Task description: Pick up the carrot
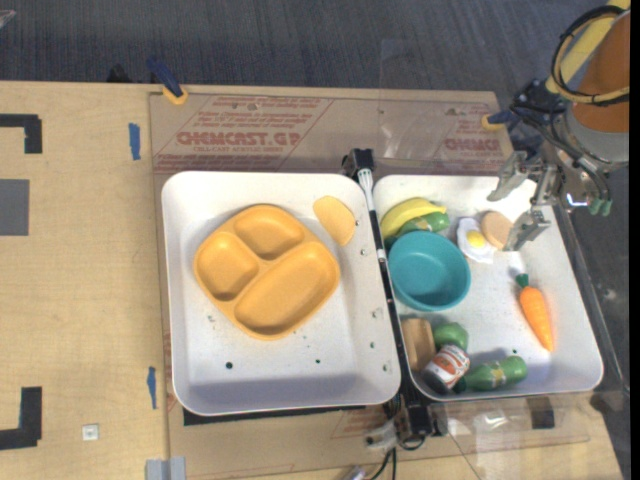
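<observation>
- A small orange carrot with a green top (535, 311) lies flat on the floor of the right shallow white bin (580, 373), near its right wall, green end toward the far side.
- The two-finger metal gripper (525, 206) hangs over the bin's far right corner, fingers apart, nothing between them, apart from the carrot.
- Same bin: teal round bowl (429, 271), yellow banana (410, 214) behind it, fried egg toy (476, 238), green vegetables (494, 372) along the near wall.
- The left white bin (200, 368) holds an orange three-compartment plate (265, 268).
- Both bins sit on a tan wooden bench (80, 268); blue carpet (300, 23) lies beyond.
</observation>
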Robot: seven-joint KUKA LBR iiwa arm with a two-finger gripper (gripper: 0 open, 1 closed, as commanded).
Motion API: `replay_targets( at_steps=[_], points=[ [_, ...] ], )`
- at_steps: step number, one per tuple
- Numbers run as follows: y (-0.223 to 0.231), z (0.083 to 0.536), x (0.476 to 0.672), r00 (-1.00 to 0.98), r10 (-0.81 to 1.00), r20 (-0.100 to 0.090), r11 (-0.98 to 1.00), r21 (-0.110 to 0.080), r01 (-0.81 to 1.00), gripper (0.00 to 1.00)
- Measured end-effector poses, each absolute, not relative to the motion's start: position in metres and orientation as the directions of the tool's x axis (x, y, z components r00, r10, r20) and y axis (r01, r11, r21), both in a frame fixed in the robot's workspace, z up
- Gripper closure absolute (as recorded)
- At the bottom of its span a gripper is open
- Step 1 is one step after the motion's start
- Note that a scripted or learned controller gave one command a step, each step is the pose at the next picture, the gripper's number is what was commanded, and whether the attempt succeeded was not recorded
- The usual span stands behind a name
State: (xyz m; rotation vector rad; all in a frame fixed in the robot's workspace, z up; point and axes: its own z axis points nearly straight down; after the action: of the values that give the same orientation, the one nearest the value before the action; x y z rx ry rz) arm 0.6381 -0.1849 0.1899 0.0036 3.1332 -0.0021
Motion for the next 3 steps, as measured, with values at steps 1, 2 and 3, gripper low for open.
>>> replay_targets(
  at_steps=[1,2,3],
  points=[
    [-0.224,0.151,0.609,-0.973,-0.23,-0.003,0.973,-0.001,-0.23,0.0],
    [-0.224,0.097,0.57,-0.962,-0.273,-0.013,0.962,-0.007,-0.273,0.0],
    [-0.223,0.089,0.537,-0.961,-0.276,-0.012,0.961,-0.005,-0.276,0.0]
  ],
)
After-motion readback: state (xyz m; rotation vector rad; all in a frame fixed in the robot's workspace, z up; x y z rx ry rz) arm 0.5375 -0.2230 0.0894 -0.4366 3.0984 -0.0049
